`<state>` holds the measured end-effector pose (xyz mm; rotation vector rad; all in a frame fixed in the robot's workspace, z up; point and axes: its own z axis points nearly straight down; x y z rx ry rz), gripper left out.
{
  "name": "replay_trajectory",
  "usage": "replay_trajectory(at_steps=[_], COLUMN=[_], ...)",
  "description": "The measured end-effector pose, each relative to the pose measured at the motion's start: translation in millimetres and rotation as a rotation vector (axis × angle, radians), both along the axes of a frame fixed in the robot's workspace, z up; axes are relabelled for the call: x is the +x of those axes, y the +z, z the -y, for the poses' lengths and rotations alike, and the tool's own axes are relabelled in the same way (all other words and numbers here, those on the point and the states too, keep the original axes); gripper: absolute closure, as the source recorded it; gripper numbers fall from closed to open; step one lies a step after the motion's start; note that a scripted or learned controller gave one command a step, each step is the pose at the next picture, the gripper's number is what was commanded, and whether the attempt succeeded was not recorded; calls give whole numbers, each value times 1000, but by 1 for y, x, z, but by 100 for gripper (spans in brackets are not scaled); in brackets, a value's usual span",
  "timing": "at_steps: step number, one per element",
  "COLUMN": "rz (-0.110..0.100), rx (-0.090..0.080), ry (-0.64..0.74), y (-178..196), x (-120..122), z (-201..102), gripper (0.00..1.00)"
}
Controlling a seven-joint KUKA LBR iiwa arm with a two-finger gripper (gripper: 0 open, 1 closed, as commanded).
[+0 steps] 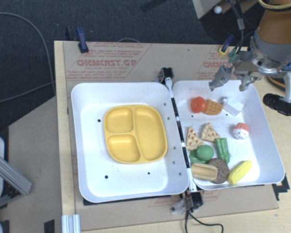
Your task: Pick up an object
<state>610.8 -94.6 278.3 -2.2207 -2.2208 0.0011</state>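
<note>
My gripper hangs open above the far part of the right bin, its two grey fingers spread with nothing between them. Below it lie a red tomato, an orange waffle piece and a white block. Further toward the front are a small red-and-white mushroom, two pizza slices, a green pepper, a green bean pod, a bread roll, a brown cookie and a yellow corn cob.
The left bin holds a yellow three-compartment plate. A black divider clip sits between the bins at the back. Both bins rest on a cardboard sheet. The arm's orange band rises at the upper right.
</note>
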Motion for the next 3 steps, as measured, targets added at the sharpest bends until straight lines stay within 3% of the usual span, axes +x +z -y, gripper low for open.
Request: replay_trajectory(at_steps=[1, 2, 3], rz=[-2, 9, 10], rx=[1, -2, -2], ry=[1, 1, 0], y=[-94, -184, -174], x=[40, 58, 58], z=[-28, 1, 1], gripper=[0, 0, 100])
